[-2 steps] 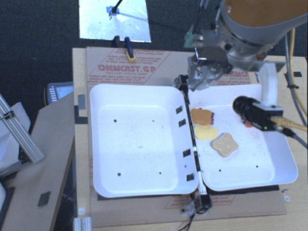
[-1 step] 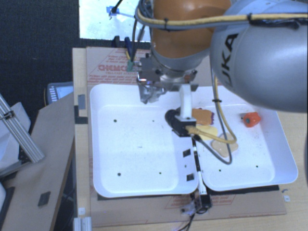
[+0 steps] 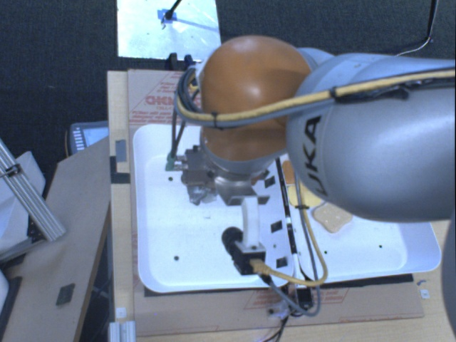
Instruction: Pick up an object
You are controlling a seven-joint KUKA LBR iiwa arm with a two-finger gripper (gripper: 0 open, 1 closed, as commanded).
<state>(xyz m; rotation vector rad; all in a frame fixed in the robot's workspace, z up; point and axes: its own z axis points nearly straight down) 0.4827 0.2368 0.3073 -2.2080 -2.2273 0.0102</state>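
My gripper (image 3: 198, 185) hangs low over the middle of the left white bin (image 3: 160, 219), under the big orange wrist band (image 3: 249, 91). Only its grey metal body shows, seen from above. I see nothing under it on the bin floor. A pale yellow flat object (image 3: 333, 218) lies in the right bin (image 3: 388, 255), half hidden under the grey arm. A small orange-tan piece (image 3: 288, 171) peeks out by the divider between the bins, just right of the wrist.
The grey arm link (image 3: 377, 134) covers most of the right bin. Cardboard (image 3: 153, 95) lies under the bins at the back. A wooden bench edge (image 3: 78, 212) and a metal rail (image 3: 28, 198) stand to the left.
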